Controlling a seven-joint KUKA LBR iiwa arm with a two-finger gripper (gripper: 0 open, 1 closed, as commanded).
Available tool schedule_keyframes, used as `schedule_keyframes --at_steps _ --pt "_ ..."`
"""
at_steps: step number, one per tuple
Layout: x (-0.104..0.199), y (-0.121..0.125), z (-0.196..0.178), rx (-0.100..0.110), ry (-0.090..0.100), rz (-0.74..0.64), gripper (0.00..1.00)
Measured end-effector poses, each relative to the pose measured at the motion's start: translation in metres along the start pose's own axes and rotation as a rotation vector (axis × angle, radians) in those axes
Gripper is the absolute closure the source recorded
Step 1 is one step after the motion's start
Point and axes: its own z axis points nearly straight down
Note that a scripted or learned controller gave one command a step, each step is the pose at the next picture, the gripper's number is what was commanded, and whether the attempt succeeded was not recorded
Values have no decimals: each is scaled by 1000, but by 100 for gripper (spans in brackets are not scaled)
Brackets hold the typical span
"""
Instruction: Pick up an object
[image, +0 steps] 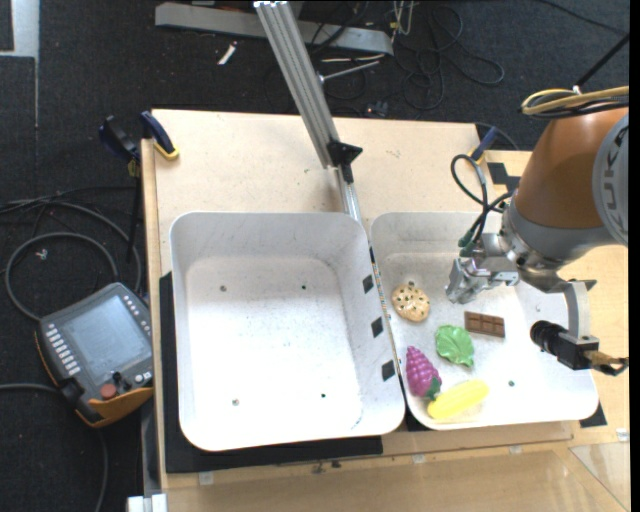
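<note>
Pale wooden desk (250, 160) on dark floor (70, 80). Left of desk, grey-screened control pendant (95, 350) with orange underside, beside looped black cables (40, 260). Slanting aluminium rail (300, 85) crossing desk's far edge. Yellow-tipped clamp (160, 135) at far-left corner.

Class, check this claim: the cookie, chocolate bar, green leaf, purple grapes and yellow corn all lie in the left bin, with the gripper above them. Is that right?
Not quite. The camera view shows the cookie, chocolate bar, green leaf, purple grapes and yellow corn in the right bin, not the left. The gripper is above that bin.
</note>
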Motion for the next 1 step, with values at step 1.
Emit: schedule_keyframes --at_steps 1 --pt "49 -10 8 0 0 -1 100"
